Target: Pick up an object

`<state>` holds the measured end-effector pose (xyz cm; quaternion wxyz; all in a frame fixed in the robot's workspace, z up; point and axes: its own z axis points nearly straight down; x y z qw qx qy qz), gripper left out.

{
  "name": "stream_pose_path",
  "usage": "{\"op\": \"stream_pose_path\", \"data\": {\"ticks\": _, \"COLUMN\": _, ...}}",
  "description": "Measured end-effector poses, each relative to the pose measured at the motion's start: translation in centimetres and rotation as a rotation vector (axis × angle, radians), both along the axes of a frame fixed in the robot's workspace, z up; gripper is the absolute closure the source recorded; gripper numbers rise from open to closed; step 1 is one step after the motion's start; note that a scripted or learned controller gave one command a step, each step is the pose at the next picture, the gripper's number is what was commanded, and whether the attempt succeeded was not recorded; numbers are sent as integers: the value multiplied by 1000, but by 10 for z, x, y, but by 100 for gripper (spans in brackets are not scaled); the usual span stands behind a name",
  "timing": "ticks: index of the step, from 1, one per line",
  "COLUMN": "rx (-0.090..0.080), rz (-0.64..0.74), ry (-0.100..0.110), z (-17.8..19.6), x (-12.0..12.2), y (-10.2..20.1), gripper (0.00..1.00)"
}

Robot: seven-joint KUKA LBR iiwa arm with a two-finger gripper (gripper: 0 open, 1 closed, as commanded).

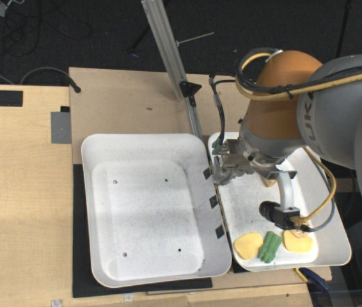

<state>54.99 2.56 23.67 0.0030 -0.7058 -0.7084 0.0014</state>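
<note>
The right bin (334, 251) holds three things near its front edge. A yellow rounded piece (248, 245) lies beside a green oblong piece (270, 246), and a second yellow piece (298, 241) lies to their right. My gripper (227, 165) hangs over the back left part of this bin, close to the wall shared with the left bin. It is well behind the three pieces. The wrist and its orange band (286, 75) hide what lies under it. A small tan bit (269, 181) peeks out beside the wrist.
The left bin (98, 152) stands beside the right one, on the bench's black mat. A slanted aluminium rail (168, 50) rises behind the bins. Black clips (214, 201) sit along the wall between the bins.
</note>
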Motion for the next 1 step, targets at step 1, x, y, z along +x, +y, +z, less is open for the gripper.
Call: {"op": "stream_pose_path", "data": {"ticks": 1, "rx": -1, "rz": 1, "ry": -4, "z": 8, "x": 12, "y": 51, "gripper": 100}}
